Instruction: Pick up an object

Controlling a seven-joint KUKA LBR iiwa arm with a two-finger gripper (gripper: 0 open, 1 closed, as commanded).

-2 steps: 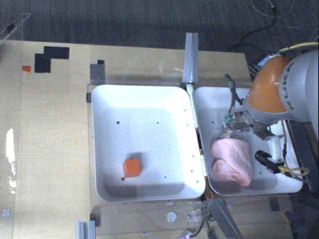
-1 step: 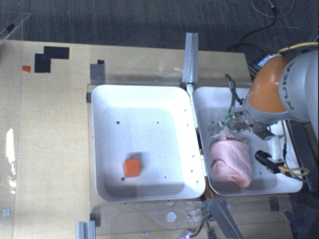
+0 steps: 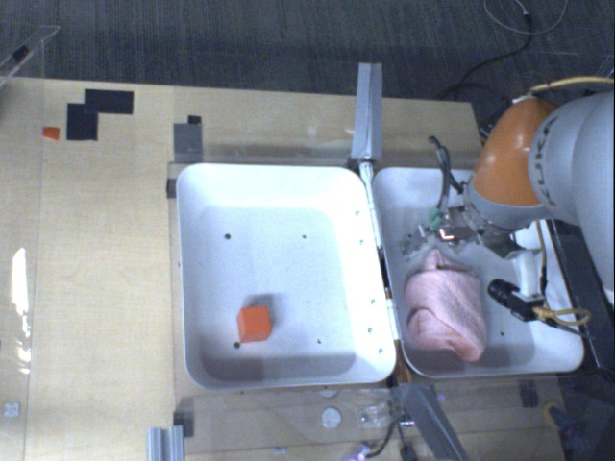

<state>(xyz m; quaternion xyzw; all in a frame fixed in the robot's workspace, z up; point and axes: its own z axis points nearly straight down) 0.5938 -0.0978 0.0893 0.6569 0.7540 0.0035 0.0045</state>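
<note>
- Your gripper (image 3: 437,233) sat just above the pink cloth (image 3: 444,311); couldn't tell whether it was spread or closed.
- Risk: soft cloth could slip free.
- Orange block (image 3: 255,324) lay far left, untouched.

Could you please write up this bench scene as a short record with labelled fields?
left bin: shallow white plastic bin, holding a small orange block near its front-left area
right bin: shallow white plastic bin, holding a crumpled pink cloth
arm: grey arm with orange band, reaching in from the right over the right bin
gripper: just above the pink cloth's far edge; grasp cannot be judged
bench: pale wooden surface
</note>
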